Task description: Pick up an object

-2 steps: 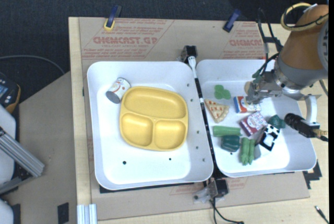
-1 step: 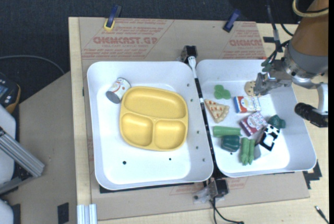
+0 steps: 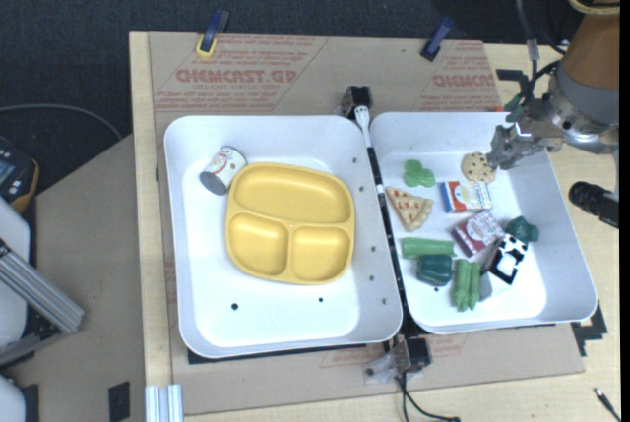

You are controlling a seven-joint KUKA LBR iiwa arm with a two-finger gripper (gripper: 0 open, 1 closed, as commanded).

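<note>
Gripper (image 3: 508,147) sat over right bin (image 3: 566,243), finger state unreadable, with cookie (image 3: 477,166) just beside and below-left of it; looked like 1 light, stiff, flat toy disc, likely best pinched across its rim edges.

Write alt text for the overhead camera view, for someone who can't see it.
A grey robot arm reaches in from the right, its gripper hovering by a cookie in the right bin, which also holds a pizza slice and other small toy items. The left bin holds a yellow divided tray and a small tipped cup.
</note>
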